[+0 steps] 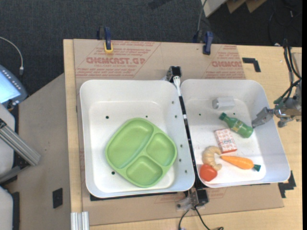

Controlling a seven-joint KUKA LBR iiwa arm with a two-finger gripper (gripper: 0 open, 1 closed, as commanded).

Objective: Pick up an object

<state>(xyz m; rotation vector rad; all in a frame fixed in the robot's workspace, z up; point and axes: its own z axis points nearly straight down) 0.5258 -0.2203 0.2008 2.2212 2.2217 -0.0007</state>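
While the claw (261,119) sits at the right bin's (273,143) right wall, nothing shows between its fingers; how far open, cannot tell.
Near edge: tomato (208,172), pale pastry-like piece (211,155), carrot (238,162). Further back: small red-white box (225,140), green bottle (236,125) just beside the claw, grey cylinder (223,103). Left bin (96,109) holds a green divided plate (141,151).

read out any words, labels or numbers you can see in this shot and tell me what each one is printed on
"CHEMCAST GP", red print on the brown protective sheet behind the left bin; the smaller line beneath it is too blurred to read.
"CHEMCAST", the same print, partly cut off, on the sheet behind the right bin.
The small red and white box carries print, too small to read.
The green bottle has a label, unreadable.
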